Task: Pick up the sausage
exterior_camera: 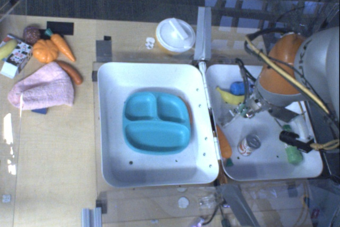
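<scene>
And here's the arm (297, 69), reaching in from the right, its orange band over the right bin (313, 167), with the gripper (245, 109) down low near the bin's middle. Whether the fingers are parted or closed, I cannot tell; the wrist and cables cover them, and nothing can be seen held there. Just up and left of the gripper lies a yellow banana (229, 95), with a blue piece (237, 86) touching it. Below the gripper a small can (248, 145) lies on the bin floor, and a green object (293, 155) sits toward the right corner. An orange carrot (223, 145) rests along the bin's left wall. The left bin (111, 167) carries a blue divided plate (157, 122). And the sausage (71, 72)? Well apart from all this, out on the counter (53, 157) at far left, touching the pink cloth (42, 89), just below a small pumpkin (44, 50) and another carrot (64, 46). A white lidded bowl (176, 34) stands behind the bins.
</scene>
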You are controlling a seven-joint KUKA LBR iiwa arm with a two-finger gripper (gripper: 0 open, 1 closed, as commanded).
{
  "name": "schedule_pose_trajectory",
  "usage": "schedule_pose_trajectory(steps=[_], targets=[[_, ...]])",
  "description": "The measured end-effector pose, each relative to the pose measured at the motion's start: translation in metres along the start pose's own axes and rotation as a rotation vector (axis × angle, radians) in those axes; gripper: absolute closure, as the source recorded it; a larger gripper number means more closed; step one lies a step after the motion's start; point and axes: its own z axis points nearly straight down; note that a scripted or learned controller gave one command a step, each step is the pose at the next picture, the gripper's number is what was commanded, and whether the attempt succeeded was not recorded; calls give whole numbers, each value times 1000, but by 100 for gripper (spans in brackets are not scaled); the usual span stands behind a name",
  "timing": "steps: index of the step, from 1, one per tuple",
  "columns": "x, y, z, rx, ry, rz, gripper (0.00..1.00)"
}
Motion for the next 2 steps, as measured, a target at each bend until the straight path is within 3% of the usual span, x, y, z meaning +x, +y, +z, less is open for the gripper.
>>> schedule_pose_trajectory(steps=[1, 2], targets=[[-51, -13, -90, 13, 6, 235, 0], [-10, -21, 0, 1, 1, -91, 0]])
